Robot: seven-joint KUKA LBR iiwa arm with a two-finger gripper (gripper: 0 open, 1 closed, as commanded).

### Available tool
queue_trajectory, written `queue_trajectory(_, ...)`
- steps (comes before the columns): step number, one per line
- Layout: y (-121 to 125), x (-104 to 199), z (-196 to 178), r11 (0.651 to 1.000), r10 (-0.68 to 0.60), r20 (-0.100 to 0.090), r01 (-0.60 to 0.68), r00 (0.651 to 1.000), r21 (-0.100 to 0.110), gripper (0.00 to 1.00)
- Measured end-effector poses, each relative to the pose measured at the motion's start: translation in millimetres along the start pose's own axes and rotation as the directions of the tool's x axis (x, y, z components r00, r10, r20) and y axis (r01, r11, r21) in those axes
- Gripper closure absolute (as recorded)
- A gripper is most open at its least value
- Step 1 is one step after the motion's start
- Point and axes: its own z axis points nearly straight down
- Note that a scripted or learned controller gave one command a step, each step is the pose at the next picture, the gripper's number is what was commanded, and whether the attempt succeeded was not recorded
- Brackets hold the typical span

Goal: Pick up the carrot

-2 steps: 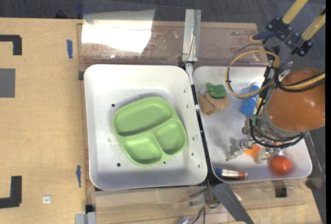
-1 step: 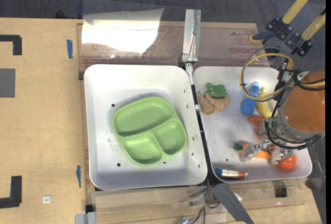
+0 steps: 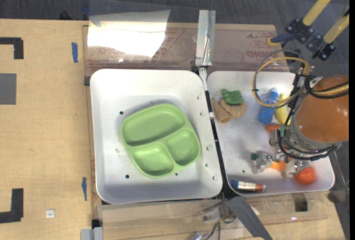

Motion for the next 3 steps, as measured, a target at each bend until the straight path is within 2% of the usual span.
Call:
queue_trajectory(1,-2.4,-6.2,-11.6,1.000,0.001,0.012,-0.001,1.000,0.009,1.00)
queue_trajectory(2,-1.9,-6.2,-10.8,1.000,0.001,0.013,-0.001,1.000,0.007,0.00)
queue_trajectory(3,-4.1,20.5,1.5,0.999,0.039,0.010,-0.039,0.999,-0.004,0.00)
